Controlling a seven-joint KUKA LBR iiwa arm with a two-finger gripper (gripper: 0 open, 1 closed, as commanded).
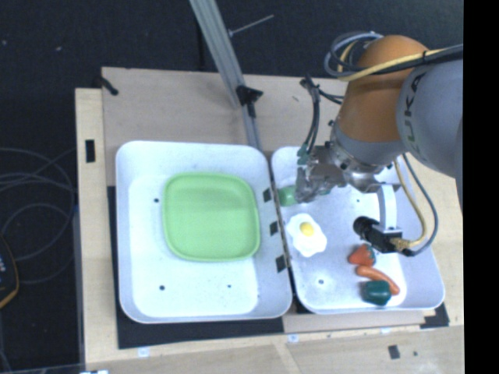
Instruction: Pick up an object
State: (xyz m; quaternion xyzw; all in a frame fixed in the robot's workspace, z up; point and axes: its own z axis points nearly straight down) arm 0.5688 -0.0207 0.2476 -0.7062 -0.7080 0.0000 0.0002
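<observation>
Right bin (335, 291), nearest corner: a dark green piece (376, 292), with an orange piece (380, 276) touching it just behind and a red piece (360, 255) next beyond. An egg (306, 235), white with a yellow yolk, lies flat near this bin's left wall. Left bin (140, 287): a light green plate (210, 215) lies flat at the centre. Farther back, a small green piece (286, 195) sits against the right bin's left wall, just beside the gripper (309, 184), which is low over that bin. Whether the gripper touches or holds the piece cannot be told, nor whether it stands apart or closed. The arm (382, 92) reaches in from the right over the table (171, 100). A grey pole (218, 37) slants across the far edge.
</observation>
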